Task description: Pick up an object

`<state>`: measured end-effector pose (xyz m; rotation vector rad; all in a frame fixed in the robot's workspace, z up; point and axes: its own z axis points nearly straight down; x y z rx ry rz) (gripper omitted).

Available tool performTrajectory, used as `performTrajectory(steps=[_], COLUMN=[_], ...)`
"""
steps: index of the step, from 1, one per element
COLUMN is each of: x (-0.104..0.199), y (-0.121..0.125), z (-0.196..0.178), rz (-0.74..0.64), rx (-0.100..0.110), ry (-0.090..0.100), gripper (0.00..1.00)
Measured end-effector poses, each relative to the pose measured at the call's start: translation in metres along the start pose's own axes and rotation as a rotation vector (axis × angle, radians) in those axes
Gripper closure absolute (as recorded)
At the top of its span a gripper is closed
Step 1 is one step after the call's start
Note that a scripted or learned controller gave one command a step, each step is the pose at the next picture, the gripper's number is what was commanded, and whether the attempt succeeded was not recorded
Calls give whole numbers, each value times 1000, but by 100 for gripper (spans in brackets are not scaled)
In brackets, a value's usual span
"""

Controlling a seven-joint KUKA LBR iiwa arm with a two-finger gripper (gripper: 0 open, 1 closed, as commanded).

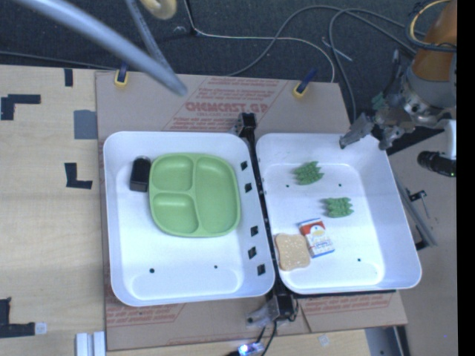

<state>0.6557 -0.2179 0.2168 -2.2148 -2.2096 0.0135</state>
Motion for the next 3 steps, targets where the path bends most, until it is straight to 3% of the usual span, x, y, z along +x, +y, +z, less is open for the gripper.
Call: performTrajectory(steps=[1,3], x=[1,9], y=[3,13], z=[-10,104], rz=[-4,-5], rx=[-14,-9], ry=[-3,-4], gripper=[0,0])
